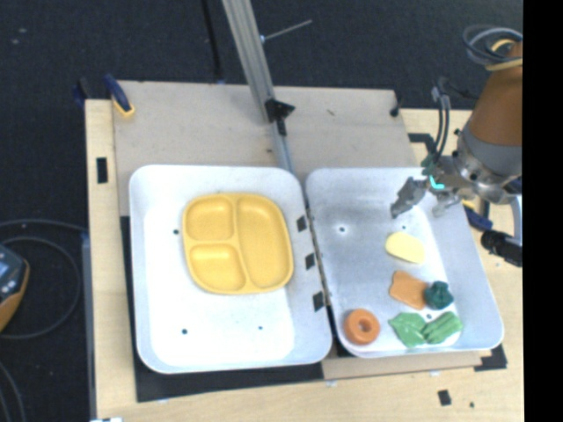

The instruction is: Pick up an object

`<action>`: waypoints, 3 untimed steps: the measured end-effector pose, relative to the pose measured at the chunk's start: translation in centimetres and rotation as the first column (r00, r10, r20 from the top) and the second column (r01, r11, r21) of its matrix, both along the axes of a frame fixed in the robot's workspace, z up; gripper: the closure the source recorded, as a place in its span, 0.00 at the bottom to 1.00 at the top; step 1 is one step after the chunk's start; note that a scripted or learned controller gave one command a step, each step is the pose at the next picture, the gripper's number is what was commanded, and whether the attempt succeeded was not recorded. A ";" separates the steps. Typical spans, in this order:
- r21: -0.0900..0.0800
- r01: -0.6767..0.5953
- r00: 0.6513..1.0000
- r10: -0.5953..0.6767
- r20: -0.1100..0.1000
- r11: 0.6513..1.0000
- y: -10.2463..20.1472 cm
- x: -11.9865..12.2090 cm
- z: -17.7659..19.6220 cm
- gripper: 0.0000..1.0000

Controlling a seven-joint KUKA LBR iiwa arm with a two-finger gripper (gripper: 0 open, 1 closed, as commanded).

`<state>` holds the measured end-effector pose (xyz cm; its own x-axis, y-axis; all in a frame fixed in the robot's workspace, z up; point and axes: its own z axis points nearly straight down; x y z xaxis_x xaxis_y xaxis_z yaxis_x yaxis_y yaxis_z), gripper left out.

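Observation:
My gripper (pixel 424 200) hangs over the upper right part of the right bin (pixel 352 200), its two fingers spread apart with nothing between them. Just below it lies a pale yellow wedge (pixel 405 248). Further toward the bin's front edge lie an orange block (pixel 407 289), a dark teal lump (pixel 438 295) touching it, a green leafy piece (pixel 425 328) and an orange ring (pixel 361 325).
The left bin (pixel 158 323) holds a yellow divided plate (pixel 237 242). A slanted metal pole (pixel 255 69) rises from the bench behind the bins. The arm's orange band (pixel 498 104) stands at the right edge.

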<state>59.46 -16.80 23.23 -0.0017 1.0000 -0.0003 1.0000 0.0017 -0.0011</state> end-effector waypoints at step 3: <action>-0.001 0.002 1.000 -0.002 -0.001 1.000 -1.1 -0.7 -8.7 0.00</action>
